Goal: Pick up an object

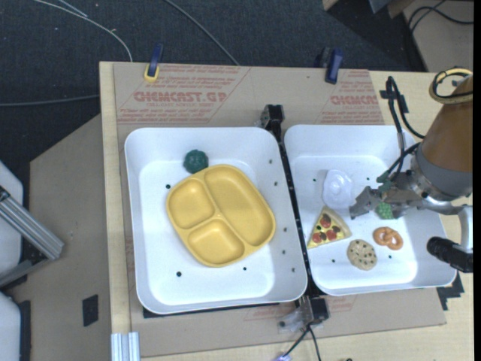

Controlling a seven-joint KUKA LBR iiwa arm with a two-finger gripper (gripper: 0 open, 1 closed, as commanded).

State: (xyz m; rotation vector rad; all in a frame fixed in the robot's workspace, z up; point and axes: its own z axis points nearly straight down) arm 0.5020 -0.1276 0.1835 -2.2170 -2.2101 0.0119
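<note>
Two bins on the tabletop, hand (378, 201) low in the right bin (331, 277) beside a small green piece (385, 210), finger state not discernible; pretzel (388, 238), cookie (361, 255) and pizza slice (328, 229) lie unlifted, so pickup looks not yet done.

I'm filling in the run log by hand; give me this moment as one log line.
gripper: low in right bin, over green piece | grasp: unconfirmed | nearby: pretzel, cookie, pizza slice | left bin: yellow tray
</note>
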